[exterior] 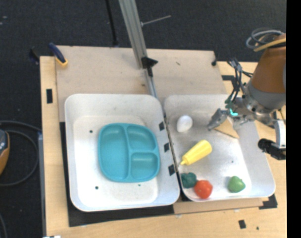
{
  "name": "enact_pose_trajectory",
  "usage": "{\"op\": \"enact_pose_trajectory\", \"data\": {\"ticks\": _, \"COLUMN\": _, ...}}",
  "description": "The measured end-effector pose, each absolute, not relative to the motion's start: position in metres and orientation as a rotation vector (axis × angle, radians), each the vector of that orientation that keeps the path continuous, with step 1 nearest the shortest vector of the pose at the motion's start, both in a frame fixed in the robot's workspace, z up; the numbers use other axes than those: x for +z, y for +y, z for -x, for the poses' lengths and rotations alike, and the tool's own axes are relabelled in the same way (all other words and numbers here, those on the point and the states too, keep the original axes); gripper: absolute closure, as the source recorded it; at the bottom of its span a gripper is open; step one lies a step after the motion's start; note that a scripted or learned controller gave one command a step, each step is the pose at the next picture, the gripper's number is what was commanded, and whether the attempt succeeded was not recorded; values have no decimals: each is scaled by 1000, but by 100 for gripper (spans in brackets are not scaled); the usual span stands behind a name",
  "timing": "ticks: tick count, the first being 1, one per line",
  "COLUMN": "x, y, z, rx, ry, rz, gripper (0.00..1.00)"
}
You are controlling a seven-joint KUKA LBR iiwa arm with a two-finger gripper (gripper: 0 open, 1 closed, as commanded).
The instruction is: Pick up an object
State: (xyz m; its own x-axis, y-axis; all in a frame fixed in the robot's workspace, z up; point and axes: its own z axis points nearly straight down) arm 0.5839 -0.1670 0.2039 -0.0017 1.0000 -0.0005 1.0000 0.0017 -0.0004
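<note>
Red tomato [203, 188] at near rim; hand [224, 119] low over right bin [249, 155]

Scene is being viewed by one fixed camera above the bench [116, 68], angled down at a slant. Both white bins, left bin [76, 108] and right bin [254, 157], are being framed whole from moderate distance. Arm [269, 78] is being seen entering at right.

This is a robotics lab test cell, not a home or kitchen. A bare plywood bench [116, 68] stands on dark carpet [17, 14], with an aluminium extrusion post [132, 26] bolted upright at its back edge, loose cables [12, 133] alongside, and two shallow white bins [81, 108] holding toy food.
</note>
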Motion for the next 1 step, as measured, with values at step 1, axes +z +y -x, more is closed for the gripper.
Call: {"op": "enact_pose_trajectory", "data": {"ticks": 1, "x": 204, "y": -167, "z": -584, "rx": 0, "ry": 2223, "rz": -2218, "gripper": 0}}
